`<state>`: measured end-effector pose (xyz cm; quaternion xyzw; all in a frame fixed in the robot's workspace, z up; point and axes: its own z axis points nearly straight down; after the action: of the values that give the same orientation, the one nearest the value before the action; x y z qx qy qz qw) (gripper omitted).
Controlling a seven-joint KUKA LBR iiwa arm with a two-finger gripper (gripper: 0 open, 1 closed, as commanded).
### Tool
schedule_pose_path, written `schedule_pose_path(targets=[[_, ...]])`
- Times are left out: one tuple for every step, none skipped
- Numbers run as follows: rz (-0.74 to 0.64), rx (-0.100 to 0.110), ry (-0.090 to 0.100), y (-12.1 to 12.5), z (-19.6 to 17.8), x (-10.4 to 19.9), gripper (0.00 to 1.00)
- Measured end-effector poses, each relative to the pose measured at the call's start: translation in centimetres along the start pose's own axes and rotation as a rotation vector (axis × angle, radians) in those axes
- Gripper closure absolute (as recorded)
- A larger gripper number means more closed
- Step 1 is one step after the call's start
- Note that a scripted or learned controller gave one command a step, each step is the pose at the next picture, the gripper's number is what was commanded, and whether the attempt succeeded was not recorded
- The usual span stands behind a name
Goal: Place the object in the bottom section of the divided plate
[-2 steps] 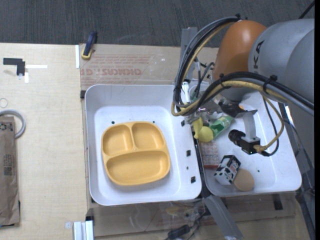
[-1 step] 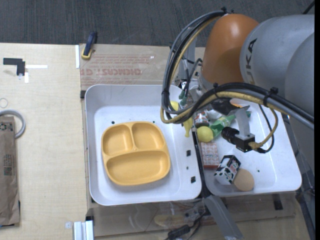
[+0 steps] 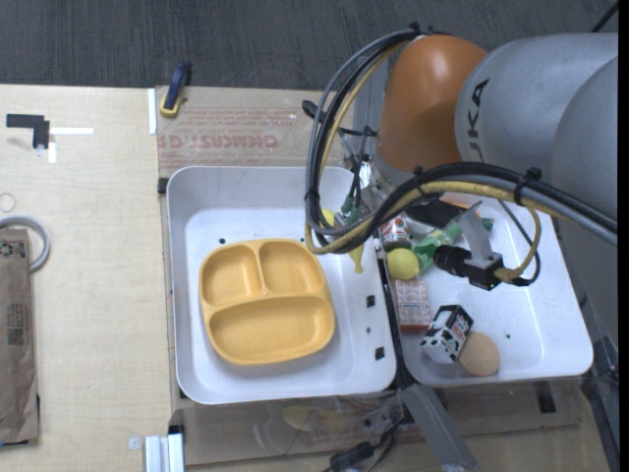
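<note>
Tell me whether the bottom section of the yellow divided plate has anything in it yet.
Empty. The divided plate in the left bin shows only bare yellow surface in its large bottom section.

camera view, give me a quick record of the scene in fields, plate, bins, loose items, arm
plate: yellow divided plate in the left bin, three sections, nothing lying in them
bottom section: the large one nearest the lower edge of the view
right bin: yellow ball, black-and-white box, tan egg-shaped item, red-and-white packet
arm: over the right bin, cables hanging in front
gripper: hidden by arm and cables
task state: no object on the plate yet
</note>
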<state>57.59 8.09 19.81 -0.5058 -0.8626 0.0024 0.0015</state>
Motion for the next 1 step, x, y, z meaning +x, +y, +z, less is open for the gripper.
schedule_pose_path(targets=[[-0.23,-0.01,-0.002,1.38,8.2,2.46,1.0]])
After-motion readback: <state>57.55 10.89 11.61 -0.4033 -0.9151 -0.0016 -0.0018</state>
